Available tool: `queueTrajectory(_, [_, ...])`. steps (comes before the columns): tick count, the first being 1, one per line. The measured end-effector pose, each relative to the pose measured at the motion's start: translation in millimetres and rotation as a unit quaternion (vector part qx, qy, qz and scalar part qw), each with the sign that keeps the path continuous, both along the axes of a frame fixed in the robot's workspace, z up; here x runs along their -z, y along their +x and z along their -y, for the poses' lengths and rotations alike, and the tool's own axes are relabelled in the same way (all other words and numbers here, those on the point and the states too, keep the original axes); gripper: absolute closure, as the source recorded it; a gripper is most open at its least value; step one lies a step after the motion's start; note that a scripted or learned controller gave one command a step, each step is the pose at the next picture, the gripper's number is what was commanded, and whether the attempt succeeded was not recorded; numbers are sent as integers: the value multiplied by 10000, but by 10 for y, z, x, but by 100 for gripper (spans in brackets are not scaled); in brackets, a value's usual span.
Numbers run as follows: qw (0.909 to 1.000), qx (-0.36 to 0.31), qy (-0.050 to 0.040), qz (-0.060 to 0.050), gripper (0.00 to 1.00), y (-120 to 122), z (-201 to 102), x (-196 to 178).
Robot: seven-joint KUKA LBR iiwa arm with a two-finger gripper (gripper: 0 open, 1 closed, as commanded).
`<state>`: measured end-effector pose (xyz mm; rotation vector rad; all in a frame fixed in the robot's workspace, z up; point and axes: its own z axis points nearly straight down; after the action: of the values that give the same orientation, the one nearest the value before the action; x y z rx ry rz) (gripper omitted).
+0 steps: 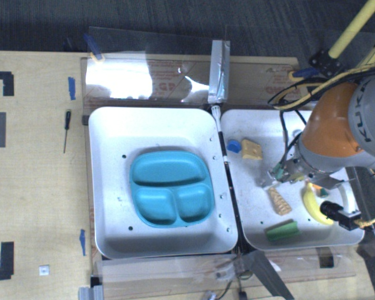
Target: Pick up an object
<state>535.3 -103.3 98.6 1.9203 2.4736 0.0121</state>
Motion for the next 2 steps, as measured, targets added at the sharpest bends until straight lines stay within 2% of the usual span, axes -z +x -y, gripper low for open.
queueTrajectory(1, [9988,485,12,-23,100,406,-459,-890])
queueTrajectory(2, [9822,1878,9,-63,100,915,-771,-1003])
